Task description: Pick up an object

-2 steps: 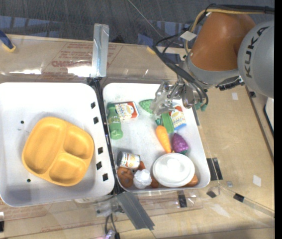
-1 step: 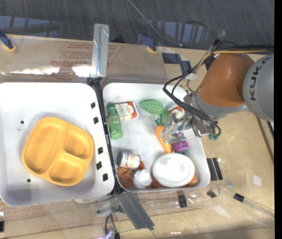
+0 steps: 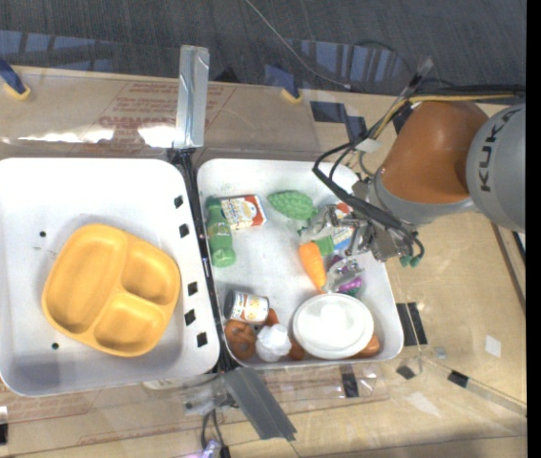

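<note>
- Hand (image 3: 346, 239) is low in the right bin (image 3: 251, 175), by its right wall, among small clutter; whether it is released or clenched I cannot tell, and nothing is seen in its grasp.
- Just beside it: an orange carrot (image 3: 313, 265), and a purple item (image 3: 349, 280) below.
- Near the front edge: white bowl (image 3: 332, 325), a small can (image 3: 247, 306), a white crumpled piece (image 3: 272, 343).
- Toward the far edge: green leaf-shaped toy (image 3: 292, 204), a carton (image 3: 239, 212), a green bottle (image 3: 220, 239) along the left wall.
- Left bin (image 3: 12, 208) holds a yellow divided tray (image 3: 111, 287).
- Judgement: pick not yet done; the hand has reached the pile, closing and lifting remain.
</note>
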